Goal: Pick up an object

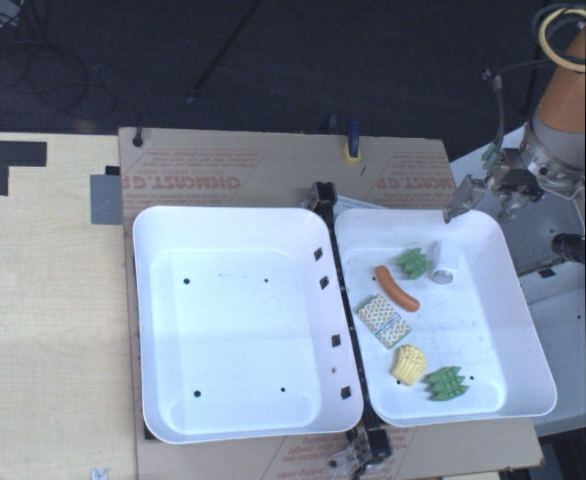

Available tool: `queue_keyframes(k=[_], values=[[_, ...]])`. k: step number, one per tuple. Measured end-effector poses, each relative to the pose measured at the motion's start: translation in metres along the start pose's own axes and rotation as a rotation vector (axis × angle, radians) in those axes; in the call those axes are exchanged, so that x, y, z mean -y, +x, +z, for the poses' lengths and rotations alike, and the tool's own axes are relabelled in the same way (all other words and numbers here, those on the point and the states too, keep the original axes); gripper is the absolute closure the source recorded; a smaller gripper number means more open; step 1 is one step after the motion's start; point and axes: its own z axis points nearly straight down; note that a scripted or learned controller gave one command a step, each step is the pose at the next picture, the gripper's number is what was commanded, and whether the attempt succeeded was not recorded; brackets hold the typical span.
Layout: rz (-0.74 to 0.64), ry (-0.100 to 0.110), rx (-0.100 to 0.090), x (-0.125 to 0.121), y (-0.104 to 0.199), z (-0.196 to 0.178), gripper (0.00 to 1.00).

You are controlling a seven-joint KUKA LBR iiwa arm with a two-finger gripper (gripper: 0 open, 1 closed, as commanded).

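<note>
Nearest the camera, at the near edge of the right bin (529, 388), a green leafy toy (445, 383) is lying on the bin's floor, and a yellow corn cob (408, 364) is sitting just beside it, toward the bin's left wall. A little farther in, a small checkered block (383, 320) is resting tilted near that same left wall. Beyond it, an orange sausage (397, 288) is lying at a slant around the middle of the right bin. A green broccoli piece (411, 262) is sitting just past the sausage's far end, and a small grey round thing (441, 276) is lying just beside the broccoli, toward the bin's right wall. The left bin (153, 268) is standing against the right bin's left wall, the two rims touching along a row of dark clips. Farther still, the gripper (488, 196) is hanging over the far right corner of the right bin, at about the rim. Its fingers (461, 201) are standing spread apart and gripping nothing. All six things are lying well apart from the fingers, on the bin's floor nearer the camera; the grey round thing and the broccoli are lying closest to them. Behind the gripper, past the bin's far right corner, the arm (563, 88) is showing its orange band.
</note>
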Motion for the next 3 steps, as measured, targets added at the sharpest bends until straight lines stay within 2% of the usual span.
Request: queue_keyframes(k=[1,2,3], values=[[-0.002,0.0,0.0,0.0,0.0,-0.01,1.0],[-0.009,-0.008,-0.002,-0.006,0.091,-0.08,1.0],[0.01,0.003,0.006,0.013,-0.037,-0.056,1.0]])
